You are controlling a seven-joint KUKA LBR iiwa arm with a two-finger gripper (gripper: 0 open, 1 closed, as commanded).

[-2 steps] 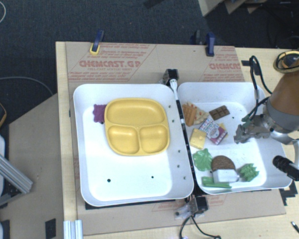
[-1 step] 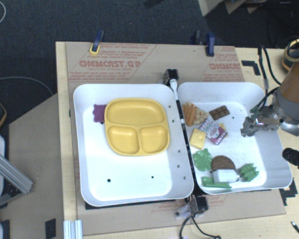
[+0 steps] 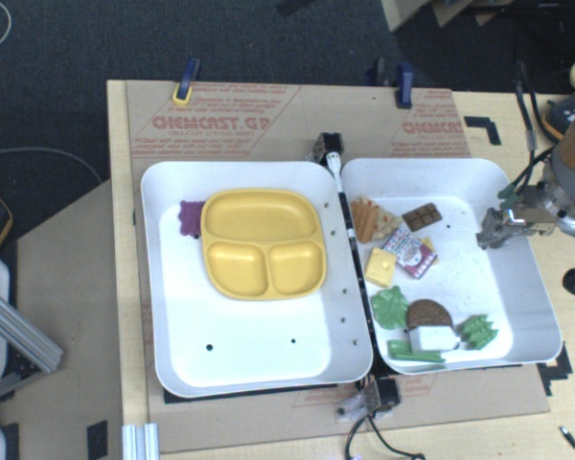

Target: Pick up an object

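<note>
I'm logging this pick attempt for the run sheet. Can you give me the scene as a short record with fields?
left bin: yellow divided tray, purple item at the tray's left edge
right bin: toy foods clustered along its left side
foods: waffle, chocolate piece, cheese wedge, lettuce, brown cookie
claw: over the right bin's right part, apart from the foods
held: nothing visible in the claw

Brown board-topped bench point(image 3: 268, 113), two white bins side by side, left bin point(image 3: 249, 353), right bin point(image 3: 527, 295)
</note>
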